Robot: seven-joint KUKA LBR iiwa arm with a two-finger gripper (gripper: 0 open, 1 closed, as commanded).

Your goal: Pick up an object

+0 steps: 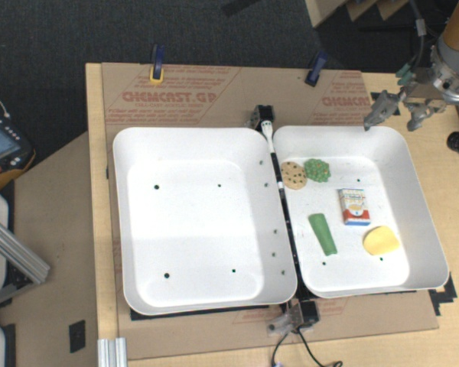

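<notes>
Nearest the camera, at the bottom of the frame, a small black clamp with cable point(300, 318) sits at the front edge of the bench where the two bins meet; behind it lie the left bin point(138, 281), white and shallow with only small dark dots on its floor, and the right bin point(421, 205), which holds all the loose things. Lowest in the right bin is a yellow rounded piece point(381, 241), near the lower right corner; just left of it, apart, lies a green stick-shaped block point(322, 233), slightly tilted; above the yellow piece is a small white, orange and blue box point(355, 206), lying flat. Farther up, towards the bin's upper left, a brown speckled cookie point(293, 175) sits just beside a bumpy green ball point(317, 170), the two nearly touching. Beyond the bins a sheet of printed cardboard point(214, 90) covers the bench, pinned at its far edge by a blue and yellow clip point(157, 65) and a blue clip point(317, 68). At the upper right of the frame the gripper point(398, 113) hangs above the right bin's far right corner, its two fingers spread apart and grasping nothing, well away from every object.
</notes>
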